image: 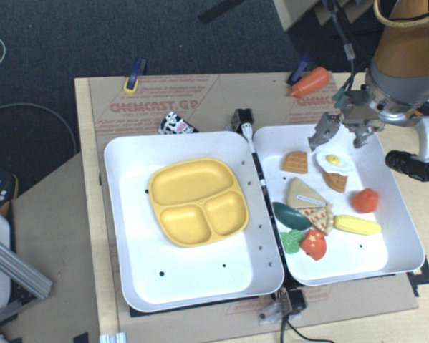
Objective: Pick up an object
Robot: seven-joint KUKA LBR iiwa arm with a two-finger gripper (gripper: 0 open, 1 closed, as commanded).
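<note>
- Gripper (343,129) hangs over the far edge of the right bin (400,215), its two fingers spread apart with nothing between them
- Fried egg (333,161) lies directly beneath the spread fingers, close to the far edge of that bin and just nearer the camera than the fingertips; judged the likeliest target
- Cracker (295,162) sits just beside the egg, toward the left bin (130,207); a toast piece (336,181) touches the egg's near side
- Tomato (365,200) and corn (356,226) lie well nearer the bin's near edge
- Descent needed is judged nearly straight down, with a slight shift toward the bin's near edge
- Yellow tray (196,201) occupies the left bin, apart from the move
</note>
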